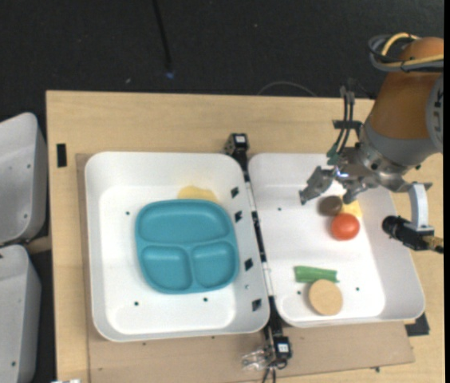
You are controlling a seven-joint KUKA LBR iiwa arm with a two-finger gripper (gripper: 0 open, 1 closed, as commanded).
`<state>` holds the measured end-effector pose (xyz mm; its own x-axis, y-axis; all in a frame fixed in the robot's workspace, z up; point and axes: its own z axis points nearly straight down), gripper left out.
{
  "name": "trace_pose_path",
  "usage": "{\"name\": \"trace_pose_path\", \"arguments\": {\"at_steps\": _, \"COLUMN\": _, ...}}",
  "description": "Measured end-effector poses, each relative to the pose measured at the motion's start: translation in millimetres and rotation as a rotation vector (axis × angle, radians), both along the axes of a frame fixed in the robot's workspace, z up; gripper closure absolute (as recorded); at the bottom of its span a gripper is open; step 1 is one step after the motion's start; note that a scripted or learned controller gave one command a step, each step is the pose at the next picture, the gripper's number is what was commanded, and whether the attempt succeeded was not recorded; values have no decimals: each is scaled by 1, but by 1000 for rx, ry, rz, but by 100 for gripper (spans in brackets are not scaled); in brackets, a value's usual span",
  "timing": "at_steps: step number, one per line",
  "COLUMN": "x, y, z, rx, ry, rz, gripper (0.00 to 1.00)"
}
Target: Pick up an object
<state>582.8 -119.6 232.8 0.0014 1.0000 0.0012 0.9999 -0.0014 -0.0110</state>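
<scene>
My gripper [333,188] hangs over the upper middle of the right bin [285,294], its two fingers spread apart and nothing between them. Just below it lie a small brown round piece [330,205], a yellow piece [354,209] partly hidden behind it, and a red tomato-like ball [345,227]. Lower in the same bin sit a green bean-shaped piece [316,274] and a tan round disc [325,298].
The left bin [105,309] holds a blue divided plate [187,243] and a yellow piece [197,192] behind it. Black clips [236,143] sit along the seam between the bins. A white object [1,182] stands off the bench at the left.
</scene>
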Motion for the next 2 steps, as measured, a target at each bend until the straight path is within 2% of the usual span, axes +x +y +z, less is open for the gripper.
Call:
{"name": "trace_pose_path", "arguments": {"at_steps": 1, "x": 2, "y": 0, "z": 6, "rx": -2, "ry": -12, "rz": 3, "gripper": 0}}
{"name": "trace_pose_path", "arguments": {"at_steps": 2, "x": -3, "y": 7, "z": -49, "rx": -2, "ry": -7, "rz": -1, "gripper": 0}}
